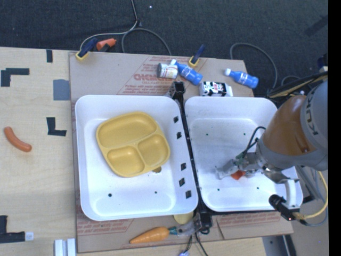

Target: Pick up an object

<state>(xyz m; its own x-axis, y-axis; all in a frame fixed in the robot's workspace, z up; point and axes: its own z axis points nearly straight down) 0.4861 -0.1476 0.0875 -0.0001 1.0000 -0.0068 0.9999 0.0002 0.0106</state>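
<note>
My gripper (230, 169) is down low inside the right bin (224, 113), near its front right part, on the grey arm with the orange band that reaches in from the right. A small red object (237, 175) lies on the bin floor right at the gripper's tip, touching it or partly under it. I cannot tell whether it is held. A yellow divided plate (133, 143) lies in the left bin (88, 196).
Behind the bins on the cardboard lie a white can (168, 69), two blue bottles (189, 73) (243, 78) and a black-and-white carton (216, 88). A carrot (149, 235) lies in front of the bins. A sausage (17, 139) rests on the wooden table far left.
</note>
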